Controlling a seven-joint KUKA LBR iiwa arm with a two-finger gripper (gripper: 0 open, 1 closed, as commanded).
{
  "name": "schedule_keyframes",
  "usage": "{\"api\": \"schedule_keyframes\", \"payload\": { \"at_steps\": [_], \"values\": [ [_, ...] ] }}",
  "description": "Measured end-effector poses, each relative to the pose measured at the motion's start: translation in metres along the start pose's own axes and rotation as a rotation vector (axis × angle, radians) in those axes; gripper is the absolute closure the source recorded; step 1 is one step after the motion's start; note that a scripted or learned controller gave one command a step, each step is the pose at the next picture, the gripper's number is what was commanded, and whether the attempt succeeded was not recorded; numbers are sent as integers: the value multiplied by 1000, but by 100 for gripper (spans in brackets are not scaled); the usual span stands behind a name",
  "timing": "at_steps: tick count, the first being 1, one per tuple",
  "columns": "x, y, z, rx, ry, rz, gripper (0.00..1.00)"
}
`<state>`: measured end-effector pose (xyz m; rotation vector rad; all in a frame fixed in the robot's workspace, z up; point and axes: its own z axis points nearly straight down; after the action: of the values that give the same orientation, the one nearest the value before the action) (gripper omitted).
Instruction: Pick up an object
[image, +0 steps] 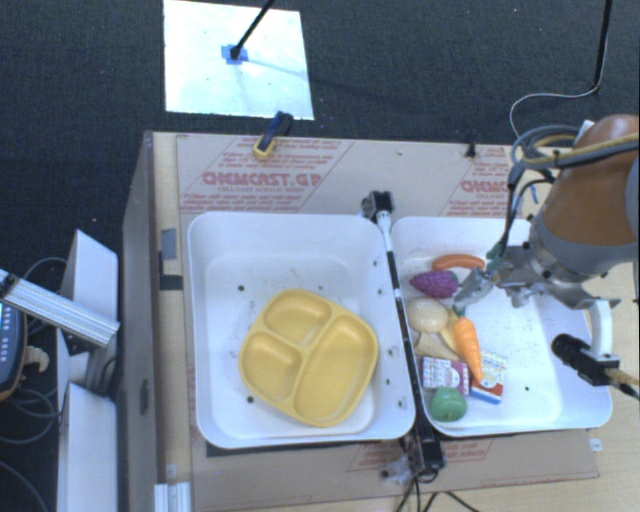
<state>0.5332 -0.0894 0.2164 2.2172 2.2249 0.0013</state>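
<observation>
My gripper (470, 293) hangs low over the right bin (560, 400), at its left part, with the fingers spread and nothing between them. Just left of the fingertips lies a purple toy vegetable (434, 284). An orange sausage-shaped piece (457, 262) lies behind it. Below the gripper are a cream egg-shaped piece (427, 316), an orange carrot (467, 348), a small red-and-white carton (443, 374), a blue-edged packet (490, 375) and a green round piece (449, 404).
The left bin (215, 250) holds a yellow divided plate (309, 356). A black rail (398, 300) runs between the two bins. The arm's grey body and orange band (590, 200) fill the space above the right bin's far side. A black fitting (580, 358) juts out at the right.
</observation>
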Motion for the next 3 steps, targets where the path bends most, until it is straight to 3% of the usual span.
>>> {"api": "schedule_keyframes", "payload": {
  "at_steps": [1, 2, 3],
  "values": [
    [0, -11, 107, -8, -3, 4, 0],
    [-16, -18, 124, -22, 0, 2, 0],
    [-16, -18, 114, -24, 0, 1, 100]
  ]
}}
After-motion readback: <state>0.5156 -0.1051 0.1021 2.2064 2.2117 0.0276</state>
